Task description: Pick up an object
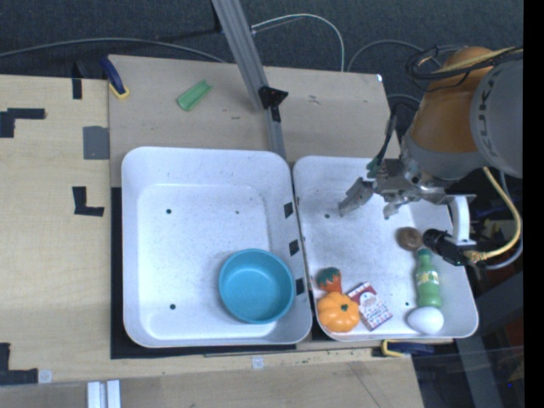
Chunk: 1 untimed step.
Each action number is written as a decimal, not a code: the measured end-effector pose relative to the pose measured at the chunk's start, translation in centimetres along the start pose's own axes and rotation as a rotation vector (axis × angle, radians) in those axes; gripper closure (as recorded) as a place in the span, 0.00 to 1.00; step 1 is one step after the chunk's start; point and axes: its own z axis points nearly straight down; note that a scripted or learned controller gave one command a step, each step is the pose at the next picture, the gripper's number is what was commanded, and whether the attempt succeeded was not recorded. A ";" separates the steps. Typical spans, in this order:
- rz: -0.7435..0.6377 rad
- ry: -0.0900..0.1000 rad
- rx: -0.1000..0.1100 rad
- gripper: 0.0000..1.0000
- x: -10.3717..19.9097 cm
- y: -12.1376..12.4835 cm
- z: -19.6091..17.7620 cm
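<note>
My gripper (pixel 374 203) hangs over the upper middle of the right bin (pixel 316 177), its two fingers spread open with nothing between them. Below it, along the bin's near side, lie an orange pumpkin (pixel 339 313), a small red and green piece (pixel 329 277) and a red and white carton (pixel 371 304). Toward the right wall are a green bottle (pixel 427 280), a white egg (pixel 425 320) and a brown lump (pixel 410 238). A blue bowl (pixel 255 286) sits in the left bin (pixel 170 177) at its near right corner.
A grey pole (pixel 245 49) slants down to the gap between the bins. A green block (pixel 194 95) and a blue and yellow clamp (pixel 114 78) lie on the bench behind the left bin. Cables loop behind the arm.
</note>
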 end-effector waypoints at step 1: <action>0.000 0.001 0.001 0.00 1.0 -0.4 5.2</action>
